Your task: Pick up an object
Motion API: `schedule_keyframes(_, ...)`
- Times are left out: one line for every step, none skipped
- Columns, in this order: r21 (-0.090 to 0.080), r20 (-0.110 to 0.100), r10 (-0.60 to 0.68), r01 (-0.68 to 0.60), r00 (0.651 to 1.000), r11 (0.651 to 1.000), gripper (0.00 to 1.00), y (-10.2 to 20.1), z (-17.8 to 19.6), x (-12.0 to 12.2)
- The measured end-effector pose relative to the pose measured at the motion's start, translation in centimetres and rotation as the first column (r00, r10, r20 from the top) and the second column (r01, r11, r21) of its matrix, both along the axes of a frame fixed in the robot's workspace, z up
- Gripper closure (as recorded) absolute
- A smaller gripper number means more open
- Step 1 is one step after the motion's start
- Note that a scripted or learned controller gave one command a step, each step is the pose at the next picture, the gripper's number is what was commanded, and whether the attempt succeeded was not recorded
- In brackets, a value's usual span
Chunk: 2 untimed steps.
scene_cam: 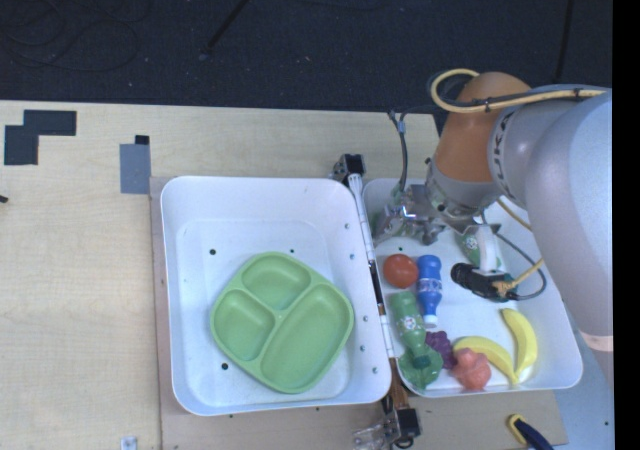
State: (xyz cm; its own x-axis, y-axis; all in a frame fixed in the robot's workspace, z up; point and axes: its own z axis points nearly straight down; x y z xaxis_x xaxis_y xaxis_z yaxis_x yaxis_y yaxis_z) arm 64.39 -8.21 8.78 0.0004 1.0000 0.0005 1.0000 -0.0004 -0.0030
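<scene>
A green divided plate (283, 323) lies in the left bin (190, 208).

You have two white bins: the left bin (190, 238) holds one green divided plate (282, 322). Right of that plate lie two bananas (521, 338) (488, 350), one tomato (401, 271), one blue bottle (429, 285), one green bottle (407, 321), one grape bunch (440, 346).

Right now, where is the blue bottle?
The blue bottle lies in the right bin, near its middle, just right of the red ball and above the purple grapes.
</scene>
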Motion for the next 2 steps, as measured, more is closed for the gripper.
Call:
schedule_keyframes(0.000,0.000,0.000,0.000,1.000,1.000,0.00,0.00,0.00,0.00)
schedule_keyframes(0.000,0.000,0.000,0.000,1.000,1.000,0.00,0.02,0.00,0.00)
